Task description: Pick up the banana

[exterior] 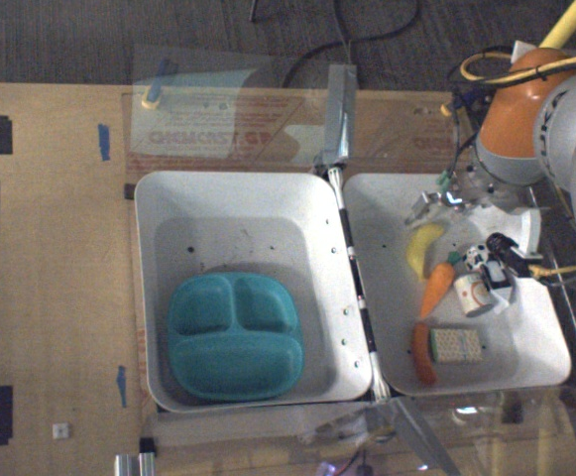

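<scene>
The banana (424, 250) is yellow and lies in the right bin (535, 365), in its upper middle part, pointing roughly towards the near side. My gripper (436, 204) hangs just beyond the banana's far end, close above it, under the orange band of the arm (514, 117). Nothing shows as held in the gripper. The banana rests on the bin floor, and its near tip touches the carrot.
An orange carrot (436, 289), a reddish sausage (422, 354), a speckled green block (456, 344) and a small white cup (473, 295) lie near the banana in the right bin. The left bin (169, 201) holds a teal divided plate (233, 336).
</scene>
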